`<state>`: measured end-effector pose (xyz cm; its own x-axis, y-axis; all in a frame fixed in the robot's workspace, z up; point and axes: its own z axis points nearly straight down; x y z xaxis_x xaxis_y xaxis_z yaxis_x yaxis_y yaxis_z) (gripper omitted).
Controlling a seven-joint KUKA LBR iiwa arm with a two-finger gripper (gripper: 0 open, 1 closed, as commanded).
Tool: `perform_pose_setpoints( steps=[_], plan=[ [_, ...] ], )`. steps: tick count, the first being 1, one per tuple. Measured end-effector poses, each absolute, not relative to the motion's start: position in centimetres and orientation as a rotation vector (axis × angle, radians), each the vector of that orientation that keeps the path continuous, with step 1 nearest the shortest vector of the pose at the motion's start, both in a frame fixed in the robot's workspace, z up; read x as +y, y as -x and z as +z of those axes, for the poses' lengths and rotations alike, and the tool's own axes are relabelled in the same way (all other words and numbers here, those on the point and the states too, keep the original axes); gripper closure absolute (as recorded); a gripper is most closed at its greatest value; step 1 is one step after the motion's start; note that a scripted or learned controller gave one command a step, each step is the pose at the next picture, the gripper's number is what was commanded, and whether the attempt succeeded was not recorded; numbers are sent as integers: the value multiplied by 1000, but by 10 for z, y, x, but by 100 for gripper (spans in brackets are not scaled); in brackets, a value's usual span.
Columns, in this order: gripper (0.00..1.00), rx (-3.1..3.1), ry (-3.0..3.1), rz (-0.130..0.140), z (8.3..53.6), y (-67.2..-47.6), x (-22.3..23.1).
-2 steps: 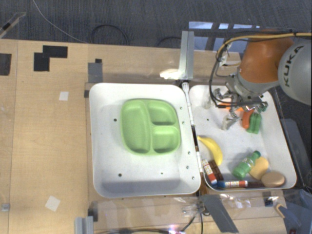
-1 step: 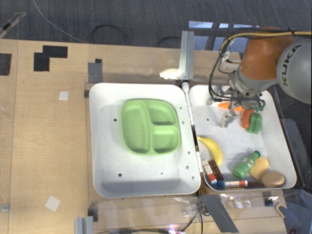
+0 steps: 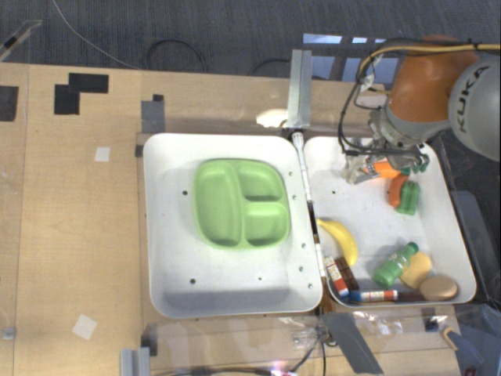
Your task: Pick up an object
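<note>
Tray (image 3: 239, 202) in left bin (image 3: 168, 288).

Gripper (image 3: 374, 165), upper right of frame: fingertips hidden under wrist hardware, gap between them unreadable. Orange object (image 3: 387, 168) just beside it partly covered by wrist, shape unclear. Arm (image 3: 470, 100) cut off by right edge. Brown item (image 3: 337, 273) at lower middle of right bin (image 3: 329, 151) partly tucked against bin wall, label too small to read. Marker (image 3: 376, 294) at bin's lower edge, print illegible. Cable (image 3: 78, 30) leaves frame at top left.
</note>
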<state>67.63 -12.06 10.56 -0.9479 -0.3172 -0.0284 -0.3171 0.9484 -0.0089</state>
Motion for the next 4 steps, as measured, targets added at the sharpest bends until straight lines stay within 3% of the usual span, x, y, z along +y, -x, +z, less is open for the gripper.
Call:
perform_pose_setpoints(
  steps=[1,2,3,4],
  plan=[
    [100,3091,380,-11,265,-673,-131],
    [100,2997,927,1,143,-662,-170],
    [100,2812,1377,-6,131,-658,-177],
    [100,3017,797,-12,262,-673,-154]
  ],
)
